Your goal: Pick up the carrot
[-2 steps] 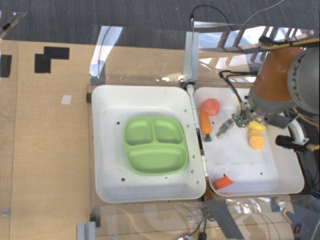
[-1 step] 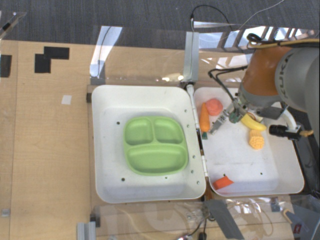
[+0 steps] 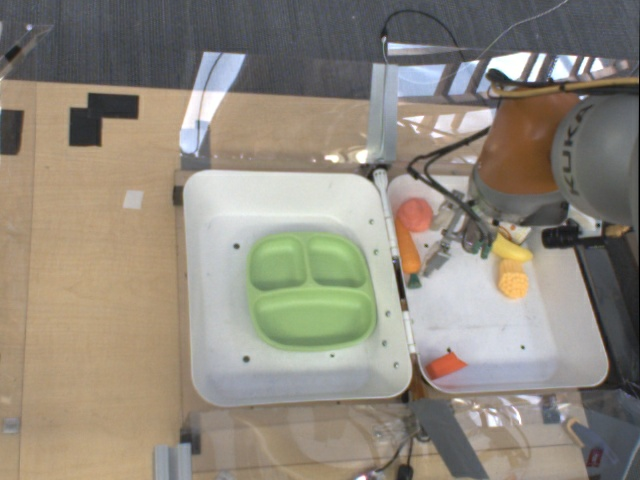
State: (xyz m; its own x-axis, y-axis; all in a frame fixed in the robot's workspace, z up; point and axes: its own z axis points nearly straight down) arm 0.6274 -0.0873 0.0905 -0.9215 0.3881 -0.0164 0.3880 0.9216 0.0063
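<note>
- Bench (image 3: 100, 268): you have 2 shallow white bins side by side on a light wooden top; black patches mark its far-left area.
- Left bin (image 3: 215, 218): holds 1 green divided plate (image 3: 312, 290) with 3 compartments, set near the middle.
- Right bin (image 3: 560, 348): holds the carrot and 4 other pieces, listed below.
- Carrot (image 3: 407, 248): orange, lying lengthwise against the right bin's left wall, just below the pink round piece (image 3: 415, 214); nothing grips it.
- Yellow banana-shaped piece (image 3: 513, 252): lies under the arm's wrist; a yellow corn-like piece (image 3: 513, 285) sits just beneath it.
- Orange-red wedge (image 3: 445, 364): rests near the right bin's front-left corner, well apart from the rest.
- Arm (image 3: 560, 158): grey with an orange band, reaching in from your right over the right bin's far side.
- Gripper (image 3: 436, 260): hangs low, just right of the carrot; you cannot tell how it is set.
</note>
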